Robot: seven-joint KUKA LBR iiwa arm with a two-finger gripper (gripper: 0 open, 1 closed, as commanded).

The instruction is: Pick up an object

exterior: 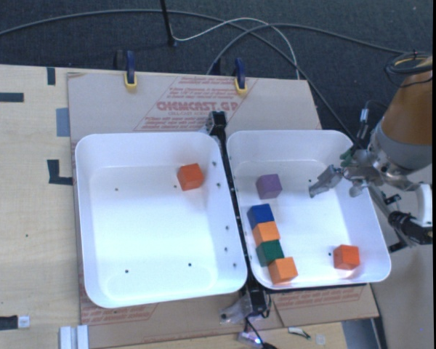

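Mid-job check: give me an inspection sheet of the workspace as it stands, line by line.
Surface: two shallow white bins side by side, left bin and right bin, on a cardboard sheet over a wooden bench.
Job's things: left bin holds one orange block. Right bin holds a purple block, a touching row of blue block, orange block, green block and orange block, plus a red-orange block apart near the right wall.
Clutter: nothing seen.
Grippers: gripper over the right bin's upper right, holding nothing; finger state unclear.
Cables: cables loop across the dark floor behind the bench.
Surroundings: two clamps pin the cardboard's far edge.
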